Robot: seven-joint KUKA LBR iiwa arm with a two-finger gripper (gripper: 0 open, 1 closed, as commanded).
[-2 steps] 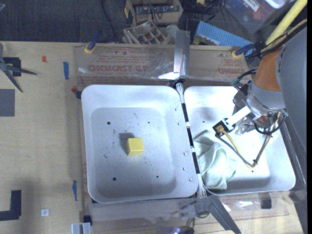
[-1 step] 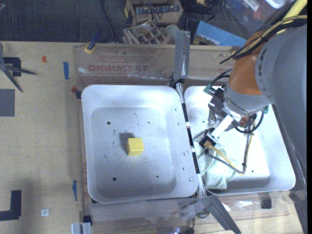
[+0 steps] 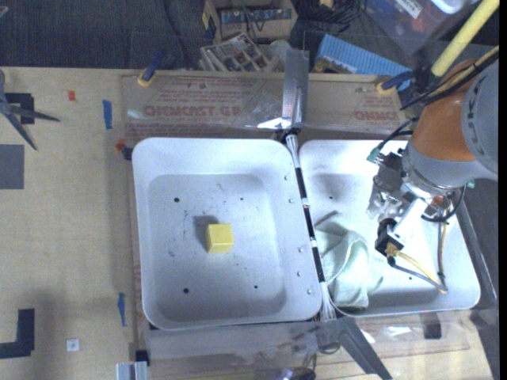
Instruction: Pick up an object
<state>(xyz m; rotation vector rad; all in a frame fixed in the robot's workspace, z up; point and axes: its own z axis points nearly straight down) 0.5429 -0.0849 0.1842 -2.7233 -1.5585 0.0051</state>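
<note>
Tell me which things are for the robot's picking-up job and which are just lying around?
For the job: small yellow cube in left white bin; crumpled pale cloth in right white bin; robot's hand over the right bin.
Just lying about: brown printed sheet behind the bins; blue tape strip on the wooden bench.

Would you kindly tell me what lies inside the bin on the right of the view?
A crumpled pale green cloth lies against the bin's left wall, beside the gripper. Anything beneath the cloth is hidden.

Pale wooden bench; dark carpet floor; cluttered boxes behind.
</note>
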